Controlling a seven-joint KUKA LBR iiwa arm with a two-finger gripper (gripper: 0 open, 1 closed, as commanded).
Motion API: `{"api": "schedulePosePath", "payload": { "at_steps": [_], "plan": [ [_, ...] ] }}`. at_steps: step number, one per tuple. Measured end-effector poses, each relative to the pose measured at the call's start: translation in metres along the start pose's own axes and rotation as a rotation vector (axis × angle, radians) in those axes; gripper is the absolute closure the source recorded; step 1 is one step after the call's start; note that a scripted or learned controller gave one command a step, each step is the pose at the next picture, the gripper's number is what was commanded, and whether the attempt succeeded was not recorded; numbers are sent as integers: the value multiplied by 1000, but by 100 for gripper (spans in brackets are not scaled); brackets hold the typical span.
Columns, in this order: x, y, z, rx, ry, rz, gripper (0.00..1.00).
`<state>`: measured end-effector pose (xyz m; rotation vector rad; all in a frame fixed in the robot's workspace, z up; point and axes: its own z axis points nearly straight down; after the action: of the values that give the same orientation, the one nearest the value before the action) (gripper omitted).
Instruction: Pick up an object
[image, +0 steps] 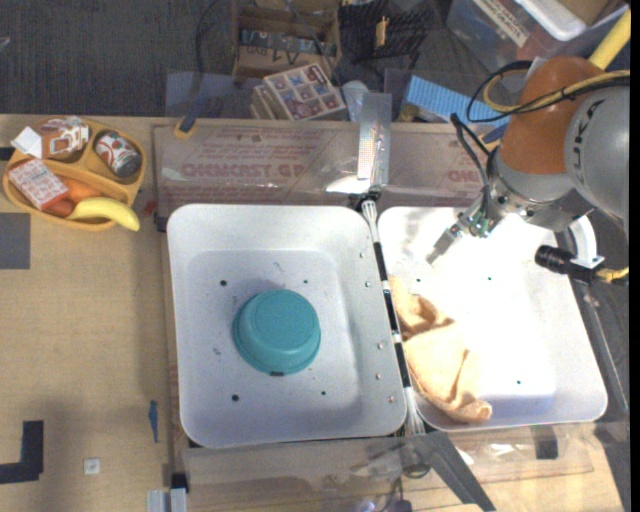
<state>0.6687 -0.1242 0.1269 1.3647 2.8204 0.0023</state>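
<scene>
Cloth (437, 355): right bin (560, 395) left edge, crumpled | teal bowl (278, 331): left bin (190, 300) centre | gripper (450, 238): over right bin's upper-left corner, washed out by glare, grip state can't tell.

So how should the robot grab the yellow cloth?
Probably pinch a raised fold of the yellow cloth, coming straight down from above. It lies crumpled against the right bin's left wall, so its bunched ridges should give more to hold than its flat edges.

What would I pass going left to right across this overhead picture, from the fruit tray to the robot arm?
Yellow tray of food → left white bin holding the teal bowl → right white bin with the tan cloth at its left side → gripper → grey and orange arm.
</scene>
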Motion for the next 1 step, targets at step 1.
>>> {"api": "schedulePosePath", "payload": {
  "at_steps": [1],
  "plan": [
    [46, -46, -11, 3, 4, 40, 0]
  ]
}}
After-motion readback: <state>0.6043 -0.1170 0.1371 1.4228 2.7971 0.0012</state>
